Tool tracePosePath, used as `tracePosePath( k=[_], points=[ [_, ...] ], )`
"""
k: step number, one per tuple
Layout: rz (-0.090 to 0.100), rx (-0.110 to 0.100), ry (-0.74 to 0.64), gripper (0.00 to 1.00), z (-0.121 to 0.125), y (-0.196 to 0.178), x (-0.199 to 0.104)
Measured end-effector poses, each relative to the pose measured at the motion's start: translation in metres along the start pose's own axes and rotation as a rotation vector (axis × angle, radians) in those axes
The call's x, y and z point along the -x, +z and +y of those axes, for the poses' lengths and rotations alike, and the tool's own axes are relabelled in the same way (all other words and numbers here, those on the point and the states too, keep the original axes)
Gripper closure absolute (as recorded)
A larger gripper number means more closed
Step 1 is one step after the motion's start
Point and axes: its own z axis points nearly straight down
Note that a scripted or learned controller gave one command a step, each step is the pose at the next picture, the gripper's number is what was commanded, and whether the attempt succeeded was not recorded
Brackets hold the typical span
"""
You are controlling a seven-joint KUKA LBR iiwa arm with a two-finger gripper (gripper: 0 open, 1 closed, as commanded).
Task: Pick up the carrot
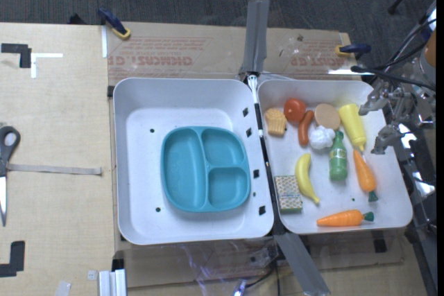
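While the right bin (399,215) is crowded, bare floor lies between the banana (305,178) and the carrot (345,219) along the bin's near wall. Orange with a green stub, that carrot lies flat. At the bin's right rim, the tool (383,123) is tangled in cables; whether it is apart cannot be told.

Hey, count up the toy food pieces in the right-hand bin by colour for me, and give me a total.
Orange: 3, the orange carrot along the front wall, the orange carrot by the right wall, the orange-red sausage
Yellow: 3, banana, mustard bottle, corn piece
Red: 1, tomato
Green: 1, bottle
White: 1, garlic bulb
Tan: 2, round bun, square cracker
Total: 11
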Motion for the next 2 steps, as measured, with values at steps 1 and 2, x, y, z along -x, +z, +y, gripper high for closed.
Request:
tracePosePath(
  k=[1,2],
  points=[
    [0.0,0.001,-0.127,0.0,-0.014,0.117,-0.019],
    [-0.003,-0.001,-0.276,0.0,-0.013,0.129,-0.038]
  ],
)
